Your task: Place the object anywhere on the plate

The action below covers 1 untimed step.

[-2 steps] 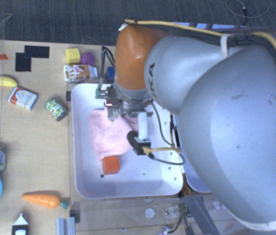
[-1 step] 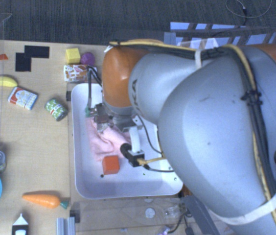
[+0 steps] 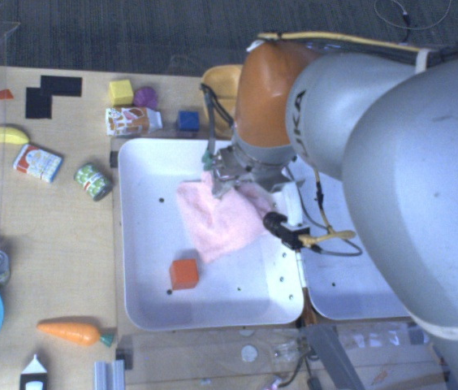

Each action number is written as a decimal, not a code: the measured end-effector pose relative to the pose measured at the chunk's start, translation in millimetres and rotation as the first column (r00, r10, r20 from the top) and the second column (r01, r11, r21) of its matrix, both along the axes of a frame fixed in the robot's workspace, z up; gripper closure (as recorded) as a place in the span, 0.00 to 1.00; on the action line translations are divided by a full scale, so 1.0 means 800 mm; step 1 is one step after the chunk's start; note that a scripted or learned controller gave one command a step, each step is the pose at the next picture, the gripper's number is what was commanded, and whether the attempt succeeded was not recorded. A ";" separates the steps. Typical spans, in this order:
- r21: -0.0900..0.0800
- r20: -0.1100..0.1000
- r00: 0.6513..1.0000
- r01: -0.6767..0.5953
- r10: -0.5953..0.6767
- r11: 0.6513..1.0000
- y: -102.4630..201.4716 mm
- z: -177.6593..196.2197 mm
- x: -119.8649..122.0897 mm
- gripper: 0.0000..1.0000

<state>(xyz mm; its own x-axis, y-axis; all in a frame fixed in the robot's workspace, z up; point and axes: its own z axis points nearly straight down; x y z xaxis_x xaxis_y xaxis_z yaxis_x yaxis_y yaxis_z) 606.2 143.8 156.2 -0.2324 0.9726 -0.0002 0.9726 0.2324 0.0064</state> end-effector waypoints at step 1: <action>0.003 0.005 0.999 0.050 -0.050 0.999 0.052 -0.073 -0.006 1.00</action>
